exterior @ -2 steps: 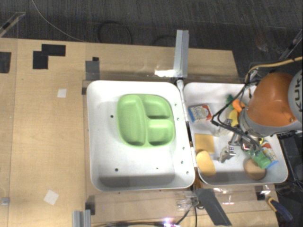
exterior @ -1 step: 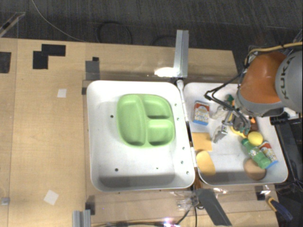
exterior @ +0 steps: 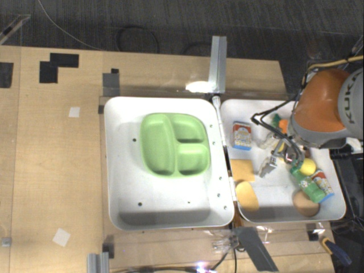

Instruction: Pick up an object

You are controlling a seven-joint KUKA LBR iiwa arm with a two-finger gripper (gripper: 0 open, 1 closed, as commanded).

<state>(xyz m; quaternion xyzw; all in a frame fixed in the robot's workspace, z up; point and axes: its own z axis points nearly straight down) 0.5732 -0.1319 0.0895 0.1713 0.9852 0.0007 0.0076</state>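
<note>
Above the right-hand bin (exterior: 341, 212), the grey arm (exterior: 324, 110) with its orange band is seen reaching in from the right, and its tool (exterior: 272, 162) is held low over the bin's middle. Whether the tool is spread or pressed together cannot be told, since it is small and partly blurred; nothing can be made out between its tips. Several objects are scattered in this bin. A small red-and-white carton (exterior: 242, 136) is seen toward the far left part, apart from the tool. A flat yellow-tan piece (exterior: 242, 168) lies against the bin's left wall, and a round tan object (exterior: 246, 194) is placed just beside it, toward the near edge. To the right of the tool, a yellow ball (exterior: 307, 166) is seen just beside a green bottle (exterior: 312, 187), with a brown rounded object (exterior: 305, 203) near the front right corner. On the left-hand bin (exterior: 122, 203), a green divided tray (exterior: 174, 144) is laid upside-up near the middle. Both bins are carried side by side on the wooden bench (exterior: 51, 175).
</note>
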